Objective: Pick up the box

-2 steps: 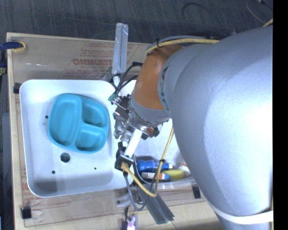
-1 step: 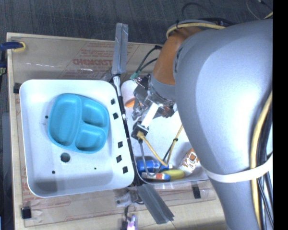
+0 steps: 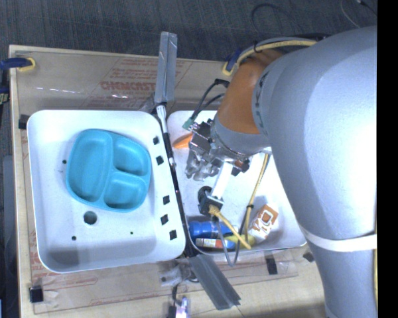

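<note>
Camera view: the box (image 3: 266, 220) is small, white with orange print. It lies in the right bin (image 3: 286, 237) near the front edge, just right of a blue object (image 3: 202, 230). The gripper (image 3: 198, 164) hangs over the bin's middle, apart from the box. I cannot tell whether it is spread or closed. The left bin (image 3: 46, 177) carries a blue divided plate (image 3: 109, 169).

small white-orange box (image 3: 266, 220), tilted, right bin's (image 3: 272, 189) front corner
</note>
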You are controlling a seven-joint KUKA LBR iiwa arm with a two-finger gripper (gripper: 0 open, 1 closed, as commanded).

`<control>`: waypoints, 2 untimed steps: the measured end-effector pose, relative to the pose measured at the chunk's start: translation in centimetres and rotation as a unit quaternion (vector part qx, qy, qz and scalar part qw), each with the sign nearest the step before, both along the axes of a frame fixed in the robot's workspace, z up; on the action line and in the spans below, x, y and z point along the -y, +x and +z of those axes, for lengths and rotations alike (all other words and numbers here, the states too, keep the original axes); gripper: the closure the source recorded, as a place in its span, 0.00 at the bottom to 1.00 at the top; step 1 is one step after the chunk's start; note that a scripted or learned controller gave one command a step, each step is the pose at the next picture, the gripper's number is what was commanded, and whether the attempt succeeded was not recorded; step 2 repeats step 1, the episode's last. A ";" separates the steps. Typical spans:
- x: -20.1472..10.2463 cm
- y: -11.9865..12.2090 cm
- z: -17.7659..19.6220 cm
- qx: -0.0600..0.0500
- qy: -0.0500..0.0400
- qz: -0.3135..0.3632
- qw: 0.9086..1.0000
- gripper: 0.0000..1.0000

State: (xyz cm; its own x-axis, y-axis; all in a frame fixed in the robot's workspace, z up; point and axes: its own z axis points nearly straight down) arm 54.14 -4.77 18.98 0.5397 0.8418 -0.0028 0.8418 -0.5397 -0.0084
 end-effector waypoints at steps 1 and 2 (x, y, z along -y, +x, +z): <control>-2.6 -5.8 4.4 0.001 0.000 -0.066 0.998 1.00; -2.6 -5.8 4.4 0.001 0.000 -0.066 0.998 1.00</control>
